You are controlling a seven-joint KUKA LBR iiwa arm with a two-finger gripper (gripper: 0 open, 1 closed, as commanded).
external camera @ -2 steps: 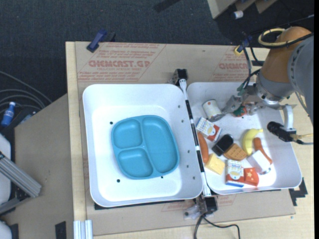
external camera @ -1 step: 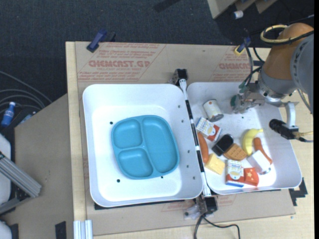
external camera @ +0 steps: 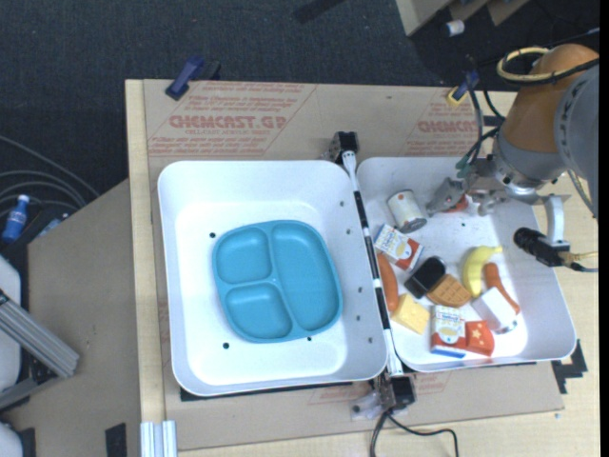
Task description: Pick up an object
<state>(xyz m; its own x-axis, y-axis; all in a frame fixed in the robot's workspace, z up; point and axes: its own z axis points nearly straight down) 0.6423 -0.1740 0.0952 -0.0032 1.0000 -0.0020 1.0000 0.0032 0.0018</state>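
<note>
Arm: the grey arm [external camera: 552,112] with its orange band reaches in from the right, wrist hanging over the far end of the right bin [external camera: 557,327].
Gripper: the gripper [external camera: 463,198] sits low over the bin's far part, just right of the small white cup; whether the pincer is wide or narrow, I cannot tell from here, and nothing shows between its tips.
Right bin: this is where all the pickable items lie, bunched in the near half.
Cup: a small white cup [external camera: 406,209] lies on its side near the divider, close to the gripper.
Cartons: one red-and-white carton [external camera: 399,246] near the divider, another [external camera: 447,329] at the near edge.
Banana: a yellow banana [external camera: 479,265] mid-bin, with a red sausage-like piece [external camera: 499,284] just beside it on the right.
Black block: a dark block [external camera: 424,276] resting beside a waffle-brown square [external camera: 449,293].
Cheese: a yellow wedge [external camera: 412,314] by the orange stick [external camera: 389,288] along the divider.
Left bin: the left bin [external camera: 181,198] carries a blue three-compartment plate [external camera: 276,279], lying flat and well apart from the gripper.
</note>
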